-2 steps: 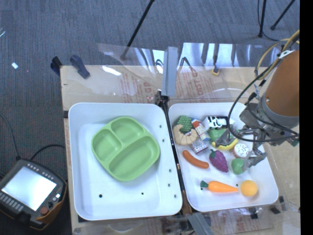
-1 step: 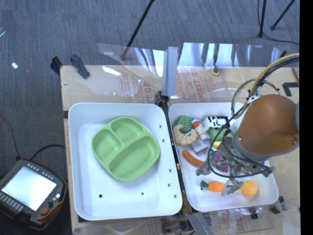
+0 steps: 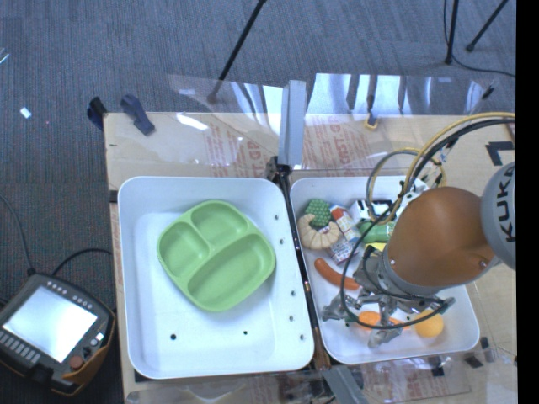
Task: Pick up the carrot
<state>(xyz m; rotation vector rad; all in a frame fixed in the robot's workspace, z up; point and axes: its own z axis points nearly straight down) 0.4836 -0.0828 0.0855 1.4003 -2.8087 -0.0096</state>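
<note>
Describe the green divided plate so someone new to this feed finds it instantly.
Start at the two white bins; take the left bin, away from the arm. The green divided plate lies flat near its middle, turned at an angle. It is pale green with three compartments, unlike the small, mixed-colour toy food crowded in the right bin.

The left bin (image 3: 135, 225) held a green divided plate (image 3: 216, 253) at its centre, with bare white floor open around it. The right bin (image 3: 466, 337) was crowded: toy foods (image 3: 324, 224) clustered at its far left, and the arm's orange band (image 3: 436, 238) covered its middle, leaving little open floor.
</note>
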